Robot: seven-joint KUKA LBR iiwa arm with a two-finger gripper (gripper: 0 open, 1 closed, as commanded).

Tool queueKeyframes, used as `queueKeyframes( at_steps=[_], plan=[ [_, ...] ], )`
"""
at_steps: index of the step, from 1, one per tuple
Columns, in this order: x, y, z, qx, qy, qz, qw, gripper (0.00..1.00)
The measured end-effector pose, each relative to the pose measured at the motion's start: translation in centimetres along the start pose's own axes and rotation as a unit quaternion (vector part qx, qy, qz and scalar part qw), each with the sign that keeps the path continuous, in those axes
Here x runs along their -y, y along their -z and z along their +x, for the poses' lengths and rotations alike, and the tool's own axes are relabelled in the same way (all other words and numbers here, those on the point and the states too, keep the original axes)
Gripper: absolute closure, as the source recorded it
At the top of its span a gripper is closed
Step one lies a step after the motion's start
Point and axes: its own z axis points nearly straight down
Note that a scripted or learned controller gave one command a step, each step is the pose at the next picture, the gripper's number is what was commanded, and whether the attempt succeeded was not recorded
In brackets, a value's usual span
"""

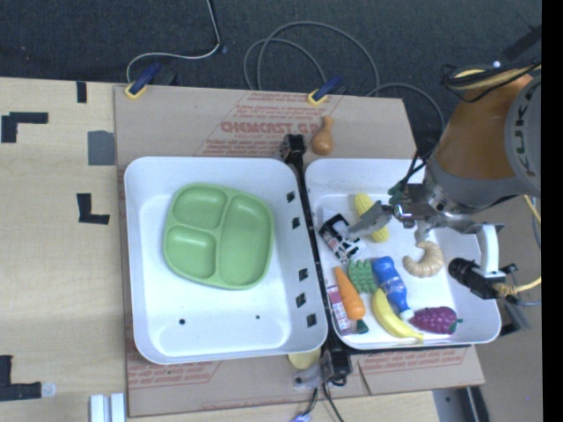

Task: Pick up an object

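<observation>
Camera view, from above: the arm (479,139) comes in from the right with its orange band over the right bin (457,334). The gripper (361,226) reaches leftward and hangs low over the upper left part of that bin. Its fingers look parted a little, with nothing seen between them; a yellow corn piece (367,206) lies just behind the upper finger, whether touching I cannot tell. Just left of the fingertips a black and white item (332,231) lies against the bin's left wall.

Below the gripper the bin holds the loose toys. A tan croissant (426,261) sits under the wrist. A blue bottle (391,280) lies beside it, with a green piece (361,275) to its left and a carrot (351,297) touching that piece. A thin pink tube (336,301) runs along the left wall. A banana (391,316) curves along the front, and purple grapes (433,320) rest just right of it.

Across the black divider (303,227), the left bin (141,192) carries a green plate (218,236) with three sections. A tan pear shape (323,137) stands on the cardboard (255,121) behind the bins. Cables (290,51) loop over the dark floor beyond.
</observation>
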Motion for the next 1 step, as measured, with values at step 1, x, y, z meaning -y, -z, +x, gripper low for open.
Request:
queueKeyframes(
  at_steps=[1],
  plan=[
    [-8.36,-5.01,-2.89,0.000,0.000,0.000,1.0000,0.00]
  ],
)
